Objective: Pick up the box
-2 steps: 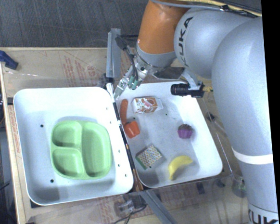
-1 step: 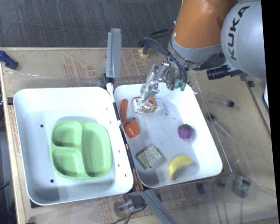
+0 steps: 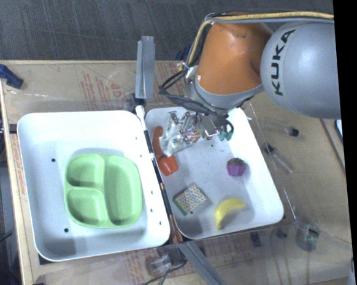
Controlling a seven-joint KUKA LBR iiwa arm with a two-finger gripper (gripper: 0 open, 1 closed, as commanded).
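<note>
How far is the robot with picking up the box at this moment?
Nothing looks done yet: the box lies flat in the right bin, between the yellow banana and the orange-red item. In hand: the gripper is low over the bin's far left corner, beside that item and apart from the box. Left: reaching the box, gripping it and lifting it.

Pale wooden bench [image 3: 76, 91] on dark grey carpet floor [image 3: 64, 25].
</note>
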